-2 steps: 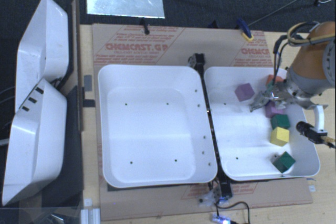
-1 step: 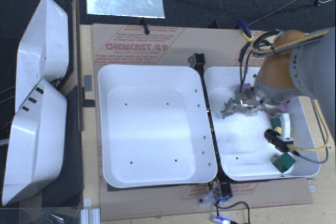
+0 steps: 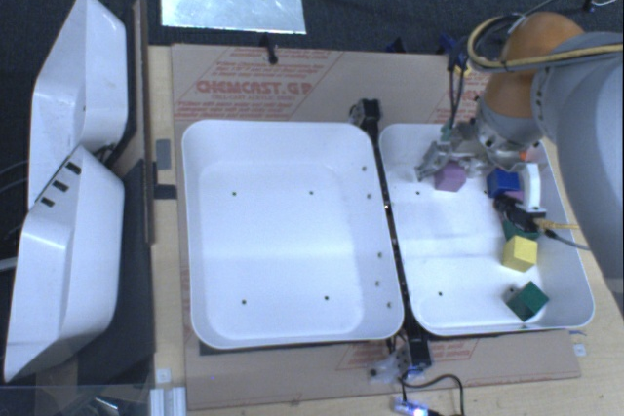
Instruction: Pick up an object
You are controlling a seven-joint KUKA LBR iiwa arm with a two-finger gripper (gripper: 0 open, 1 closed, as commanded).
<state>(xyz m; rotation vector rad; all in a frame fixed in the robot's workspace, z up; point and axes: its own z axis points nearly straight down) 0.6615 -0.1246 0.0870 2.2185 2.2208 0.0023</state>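
Purple block (image 3: 449,177) sits far-left in right bin (image 3: 458,307), squarish, no clear long axis, directly beneath gripper (image 3: 450,161); grip state cannot be told. Blue object (image 3: 504,182) just right; yellow cube (image 3: 520,252) and green block (image 3: 527,300) nearer.

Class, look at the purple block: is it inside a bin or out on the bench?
Inside. The purple block lies in the right bin, at the hand.

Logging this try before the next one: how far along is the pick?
Done: the gripper has reached the right bin and sits at the purple block. In hand: closing on that block; a firm hold is not visible. Left: lifting it. The yellow block and green block lie untouched.
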